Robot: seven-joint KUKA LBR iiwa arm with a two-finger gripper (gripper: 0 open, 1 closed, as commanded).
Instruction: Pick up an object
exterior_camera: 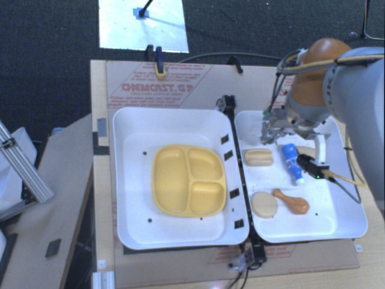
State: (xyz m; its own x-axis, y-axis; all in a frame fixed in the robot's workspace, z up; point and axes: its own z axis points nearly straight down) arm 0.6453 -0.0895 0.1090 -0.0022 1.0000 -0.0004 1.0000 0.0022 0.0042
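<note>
Gripper of your arm hung low over the back of the right bin; you could not tell how it was set. Objects for picking lay apart below it: a bread roll, a blue bottle, a round cookie and a drumstick. The left bin held a yellow divided tray.
</note>
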